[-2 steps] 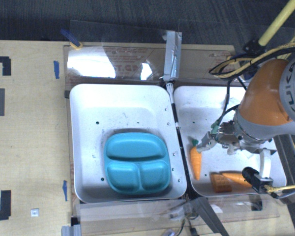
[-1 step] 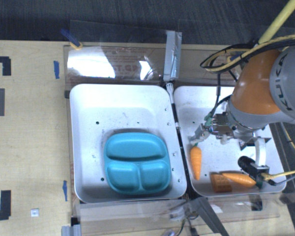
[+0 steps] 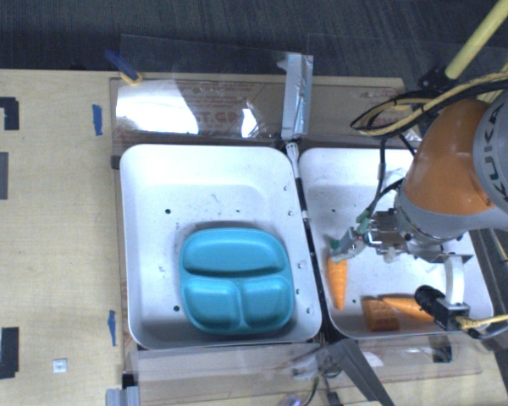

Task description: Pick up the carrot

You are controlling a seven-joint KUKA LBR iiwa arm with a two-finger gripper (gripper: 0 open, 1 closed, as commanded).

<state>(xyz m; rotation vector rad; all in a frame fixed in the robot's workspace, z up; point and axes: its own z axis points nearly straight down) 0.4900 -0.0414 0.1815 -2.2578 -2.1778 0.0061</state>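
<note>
The carrot (image 3: 337, 283) is a small orange cone lying in the right bin (image 3: 322, 184), close to its left wall, with the tip pointing toward the front edge. My gripper (image 3: 350, 242) reaches in from the right and hovers just above the carrot's thick upper end, right beside or touching it. The grey wrist and orange band of the arm (image 3: 447, 176) cover much of the right bin's middle and right side.
A second orange item (image 3: 394, 309) with a brownish block end lies along the right bin's front wall. The left bin (image 3: 152, 184) holds a blue compartment tray (image 3: 235, 279). Cables (image 3: 389, 112) and a black fitting (image 3: 436, 304) hang by the arm.
</note>
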